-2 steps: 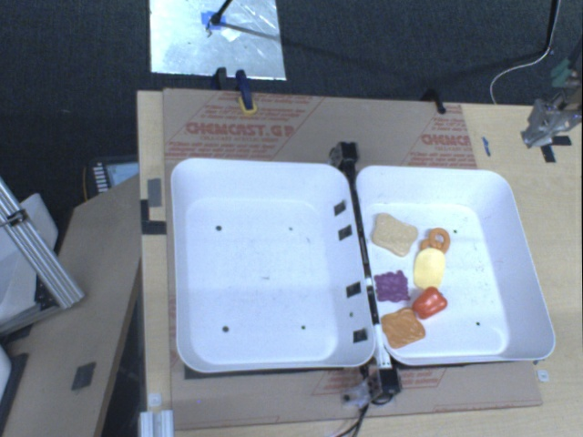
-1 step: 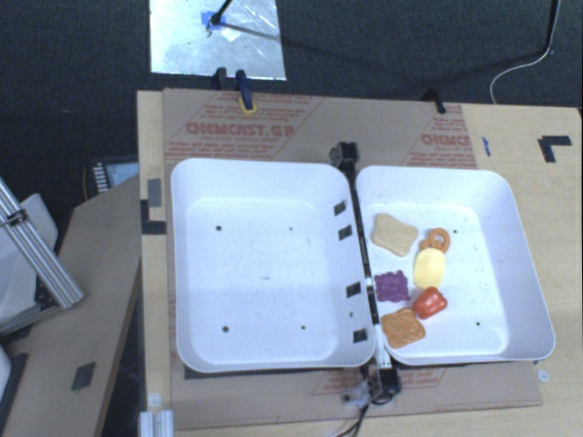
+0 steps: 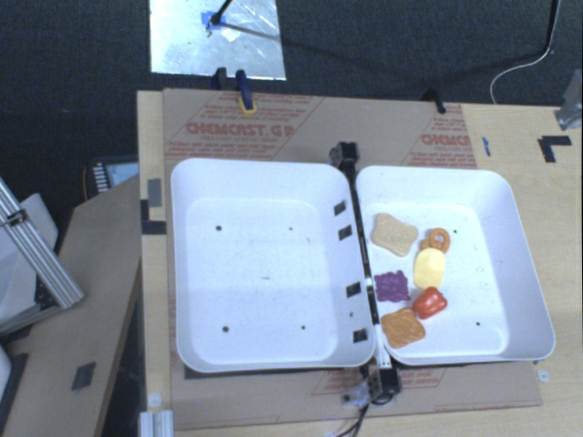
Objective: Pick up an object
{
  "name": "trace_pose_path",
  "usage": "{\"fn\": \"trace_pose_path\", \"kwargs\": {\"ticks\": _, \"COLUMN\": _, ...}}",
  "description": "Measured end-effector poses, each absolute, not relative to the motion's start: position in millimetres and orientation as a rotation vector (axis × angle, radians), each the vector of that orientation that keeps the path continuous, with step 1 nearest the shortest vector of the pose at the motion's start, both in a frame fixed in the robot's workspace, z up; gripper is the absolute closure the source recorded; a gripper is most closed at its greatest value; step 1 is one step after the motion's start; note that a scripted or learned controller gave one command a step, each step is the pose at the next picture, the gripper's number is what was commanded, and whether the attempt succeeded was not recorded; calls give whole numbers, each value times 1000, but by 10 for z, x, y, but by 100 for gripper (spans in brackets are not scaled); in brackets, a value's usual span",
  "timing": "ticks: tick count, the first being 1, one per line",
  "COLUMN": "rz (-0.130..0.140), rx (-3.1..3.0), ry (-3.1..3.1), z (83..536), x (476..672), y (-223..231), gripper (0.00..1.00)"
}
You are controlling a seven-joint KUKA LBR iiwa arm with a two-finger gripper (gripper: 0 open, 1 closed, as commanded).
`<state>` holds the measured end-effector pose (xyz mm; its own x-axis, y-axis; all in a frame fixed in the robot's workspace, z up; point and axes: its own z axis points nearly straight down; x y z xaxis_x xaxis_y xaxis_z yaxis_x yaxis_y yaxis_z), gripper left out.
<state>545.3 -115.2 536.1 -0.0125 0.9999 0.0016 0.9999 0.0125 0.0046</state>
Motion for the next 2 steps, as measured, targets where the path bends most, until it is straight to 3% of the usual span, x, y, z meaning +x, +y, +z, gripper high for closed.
{"fn": "trace_pose_path", "kwargs": {"ticks": 1, "rz": 7, "rx": 2206, "ry": 2236, "z": 5355, "x": 5197, "y": -247, "gripper": 100}}
{"fn": "trace_pose_path", "kwargs": {"ticks": 2, "rz": 4, "rx": 2220, "ry": 2220, "z": 5358, "x": 4855, "y": -390, "gripper": 100}}
